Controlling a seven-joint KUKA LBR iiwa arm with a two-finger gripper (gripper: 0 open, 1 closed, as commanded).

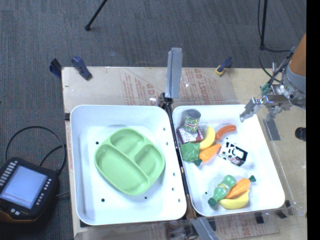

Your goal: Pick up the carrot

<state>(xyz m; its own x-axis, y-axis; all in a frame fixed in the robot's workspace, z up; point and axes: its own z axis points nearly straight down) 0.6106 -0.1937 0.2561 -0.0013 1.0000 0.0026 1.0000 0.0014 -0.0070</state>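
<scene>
Carrot first, as I judge it: the straight orange piece (210,152) near the middle of the right bin (278,184), though I cannot rule out a look-alike lower down. My gripper (260,120) hangs over that bin's 2 o'clock corner, fingers spread apart with nothing between them. From there, the black-and-white card (234,153) is the nearest thing, at 7 o'clock, and the carrot lies beyond it at 8 o'clock, just beside the card's left edge. The carrot is crowded. A banana (207,138) presses along its 12 o'clock side, a leafy green piece (189,152) touches its 9 o'clock end, and a can (191,121) stands past the banana. To grasp well I would turn the wrist so the fingers straddle the carrot across its width, near the 3 o'clock end, where there is room on both sides. The other orange piece (240,187) sits at the bin's 6 o'clock, against a green bottle (222,189).
</scene>
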